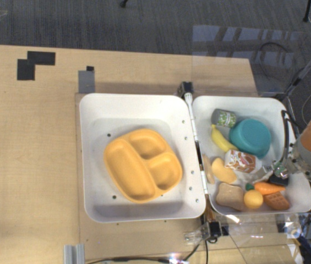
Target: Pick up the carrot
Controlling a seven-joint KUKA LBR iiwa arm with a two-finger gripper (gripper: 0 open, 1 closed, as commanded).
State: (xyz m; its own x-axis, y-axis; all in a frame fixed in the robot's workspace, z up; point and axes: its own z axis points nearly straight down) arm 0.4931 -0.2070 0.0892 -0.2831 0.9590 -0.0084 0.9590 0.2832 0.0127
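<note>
The carrot (pixel 269 188) lies in the lower right corner of the right bin (pixel 201 147), orange, pointing across the frame, with a green stub at its left end. My gripper (pixel 279 172) sits just above it at the bin's right side, dark and small from up here, and whether my jaws are wide or narrow I cannot tell; nothing shows between them. Right below the carrot, a reddish-brown ridged piece (pixel 277 201); to its left a yellow lemon (pixel 253 199), then a tan bread-like block (pixel 229 196). Further up the bin: a pale yellow lump (pixel 222 170), a printed packet (pixel 241 161), a banana (pixel 219 139), a teal bowl (pixel 251 136) and a green-labelled can (pixel 224 118) at the top. Over in the left bin (pixel 92 164), mid-frame, a yellow divided plate (pixel 142 164) rests flat. Both bins sit on the wooden bench (pixel 34 175).
</note>
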